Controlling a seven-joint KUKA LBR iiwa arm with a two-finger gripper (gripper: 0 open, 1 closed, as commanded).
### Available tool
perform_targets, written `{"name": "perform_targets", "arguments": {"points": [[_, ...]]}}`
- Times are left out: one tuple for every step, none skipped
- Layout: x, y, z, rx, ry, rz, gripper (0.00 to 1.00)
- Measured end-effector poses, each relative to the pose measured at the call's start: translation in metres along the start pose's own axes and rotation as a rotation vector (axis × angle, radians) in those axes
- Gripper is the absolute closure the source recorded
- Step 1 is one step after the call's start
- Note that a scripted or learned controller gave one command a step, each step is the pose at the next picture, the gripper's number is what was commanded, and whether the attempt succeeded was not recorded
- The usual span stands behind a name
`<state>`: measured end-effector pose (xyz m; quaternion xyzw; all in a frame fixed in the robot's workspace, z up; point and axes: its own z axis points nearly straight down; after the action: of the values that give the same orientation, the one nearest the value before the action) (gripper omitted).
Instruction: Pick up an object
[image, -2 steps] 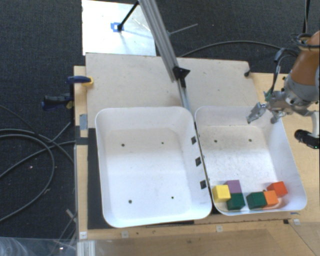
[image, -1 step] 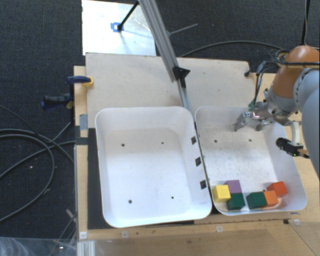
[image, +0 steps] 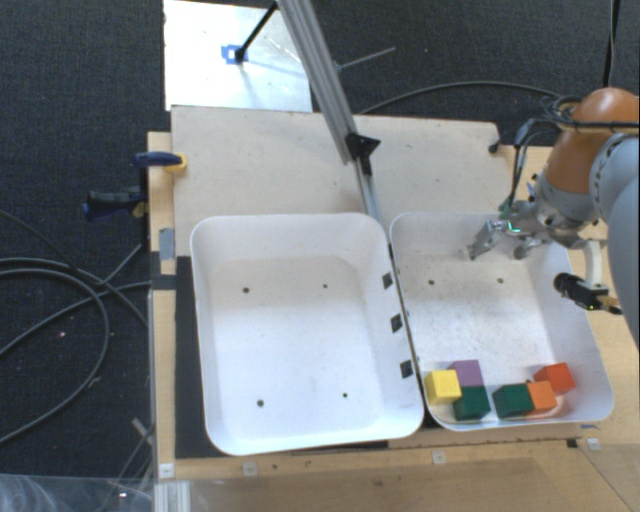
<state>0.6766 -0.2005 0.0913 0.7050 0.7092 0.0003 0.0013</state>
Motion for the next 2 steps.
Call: {"name": "perform_targets", "arguments": {"points": [[0.0000, 0.0000, 0.0000, 0.000, 0.000, 0.000, 0.00], [0.0000, 0.0000, 0.0000, 0.000, 0.000, 0.000, 0.00]]}}
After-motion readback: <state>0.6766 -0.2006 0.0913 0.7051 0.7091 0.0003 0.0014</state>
